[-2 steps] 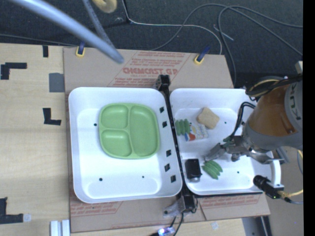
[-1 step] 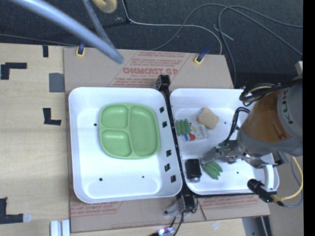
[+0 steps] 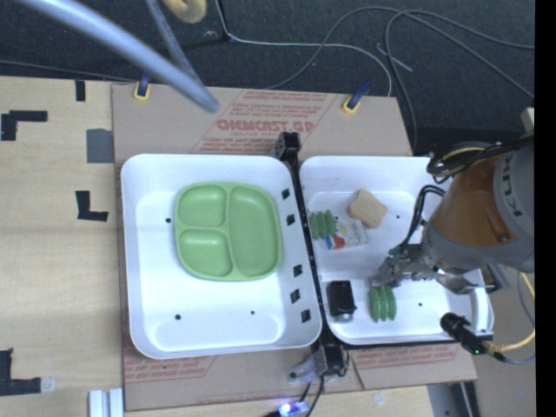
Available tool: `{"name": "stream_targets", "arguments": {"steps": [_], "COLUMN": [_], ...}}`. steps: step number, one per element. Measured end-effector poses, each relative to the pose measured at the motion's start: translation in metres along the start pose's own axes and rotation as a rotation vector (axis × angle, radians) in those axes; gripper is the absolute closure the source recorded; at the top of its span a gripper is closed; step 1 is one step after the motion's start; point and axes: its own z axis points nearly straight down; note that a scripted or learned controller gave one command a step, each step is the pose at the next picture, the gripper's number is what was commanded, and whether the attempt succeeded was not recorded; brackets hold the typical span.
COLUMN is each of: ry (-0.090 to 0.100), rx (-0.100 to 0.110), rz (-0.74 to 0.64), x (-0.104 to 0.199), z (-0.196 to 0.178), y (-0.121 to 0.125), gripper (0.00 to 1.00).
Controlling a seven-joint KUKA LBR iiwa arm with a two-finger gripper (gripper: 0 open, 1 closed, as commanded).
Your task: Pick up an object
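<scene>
The right bin (image 3: 382,170) holds a tan sponge-like block (image 3: 367,207), a small green ridged piece (image 3: 322,225), a clear wrapped item with red and blue marks (image 3: 346,234), a black box (image 3: 340,298) and a green ridged object (image 3: 381,303). My gripper (image 3: 393,274) reaches in from the right and hangs low just above the green ridged object, at its upper end. The grey arm with its orange band (image 3: 473,211) stands over the bin's right side.
The left bin (image 3: 139,233) holds a green divided plate (image 3: 229,230). Both bins rest on a cardboard sheet (image 3: 269,115) on the wooden bench. Cables run across the dark floor at the back. A grey pole (image 3: 113,33) crosses the top left.
</scene>
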Motion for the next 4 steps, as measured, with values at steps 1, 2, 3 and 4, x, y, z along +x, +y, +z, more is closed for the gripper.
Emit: {"name": "stream_targets", "arguments": {"steps": [1, 2, 3, 4], "ry": [0.002, 0.001, 0.003, 0.004], "rx": [-0.001, -0.002, 0.002, 0.002], "rz": [0.000, -0.001, -0.005, -0.006], "x": [-0.004, -0.004, 0.048, 0.097], "z": [-0.062, -0.110, -0.105, -0.117], "y": [0.000, 0.001, 0.013, 0.015], "gripper": [1.00, 1.00, 1.00, 1.00]}}
